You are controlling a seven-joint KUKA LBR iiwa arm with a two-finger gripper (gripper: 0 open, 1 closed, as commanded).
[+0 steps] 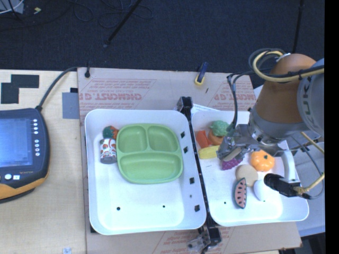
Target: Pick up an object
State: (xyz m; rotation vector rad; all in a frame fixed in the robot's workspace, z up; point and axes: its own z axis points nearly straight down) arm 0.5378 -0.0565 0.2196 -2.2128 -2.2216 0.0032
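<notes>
My gripper (231, 151) hangs low over the upper middle of the right bin (222, 208). It sits among a cluster of toy foods: a yellow piece (207, 152) to its left, a purple piece (229, 164) just below it, a red-orange piece (204, 138) and a green broccoli-like piece (219, 126) above. An orange pumpkin (262, 161), a beige round piece (246, 173), a white piece (259, 190) and a watermelon slice (240, 192) lie to the lower right. Nothing visibly rests between the fingers.
The left bin (137, 205) holds a green divided plate (149, 153), a small can (108, 150) and a small red-green item (110, 133) at its upper left. A tablet-like pendant (18, 152) lies on the bench at far left. A yellow-blue clamp (201, 74) stands behind the bins.
</notes>
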